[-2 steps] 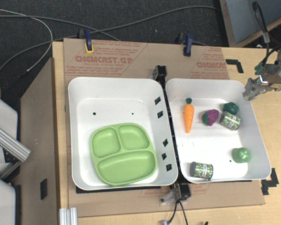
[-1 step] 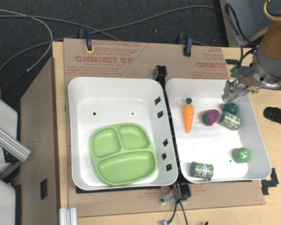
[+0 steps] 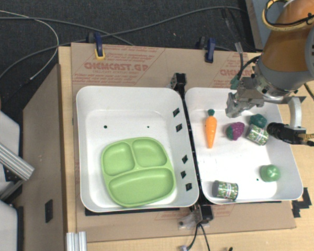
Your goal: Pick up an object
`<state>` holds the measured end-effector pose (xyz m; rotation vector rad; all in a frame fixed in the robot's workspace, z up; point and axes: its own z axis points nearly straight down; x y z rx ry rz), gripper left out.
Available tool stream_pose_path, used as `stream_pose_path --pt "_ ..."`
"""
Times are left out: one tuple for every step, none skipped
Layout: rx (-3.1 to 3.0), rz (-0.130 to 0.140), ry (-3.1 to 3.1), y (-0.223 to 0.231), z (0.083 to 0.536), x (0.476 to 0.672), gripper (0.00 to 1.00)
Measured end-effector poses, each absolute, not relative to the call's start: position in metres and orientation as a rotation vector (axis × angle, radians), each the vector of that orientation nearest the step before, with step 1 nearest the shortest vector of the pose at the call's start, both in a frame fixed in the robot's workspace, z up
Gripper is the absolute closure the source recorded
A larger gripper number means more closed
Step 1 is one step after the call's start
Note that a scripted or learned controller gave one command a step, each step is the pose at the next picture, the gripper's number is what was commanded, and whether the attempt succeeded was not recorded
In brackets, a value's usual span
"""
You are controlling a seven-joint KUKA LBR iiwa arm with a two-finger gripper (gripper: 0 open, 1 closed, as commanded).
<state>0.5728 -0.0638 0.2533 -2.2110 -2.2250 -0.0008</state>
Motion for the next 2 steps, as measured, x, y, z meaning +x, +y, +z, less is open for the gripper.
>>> stream_pose_path --pt "-2.212 0.000 -2.225 -0.020 0.251 0.575 1.00" --pt "-2.212 -0.004 -2.229 0.036 0.256 0.576 1.00"
